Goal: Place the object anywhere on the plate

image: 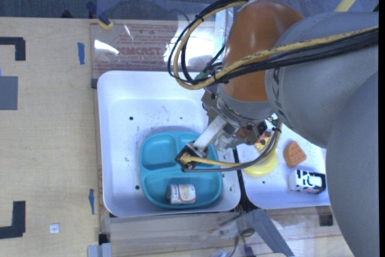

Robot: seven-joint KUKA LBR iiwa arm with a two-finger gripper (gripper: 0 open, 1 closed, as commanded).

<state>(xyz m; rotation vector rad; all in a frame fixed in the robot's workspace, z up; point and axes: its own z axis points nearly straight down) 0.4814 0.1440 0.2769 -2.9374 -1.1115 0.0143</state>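
A teal divided plate (157,153) lies in the left white bin (120,105). A small tan and white can-like object (181,194) rests on its side in the plate's front compartment. My gripper (231,131) hangs over the plate's right edge, close to the divide between the two bins, above and to the right of the object. The bulky wrist covers most of it, and nothing can be seen held in it.
The right bin (283,189) holds a yellow piece (263,167), an orange piece (295,153) and a white and black item (309,180). The grey arm covers most of that bin. The left bin's bare floor lies behind and left of the plate.
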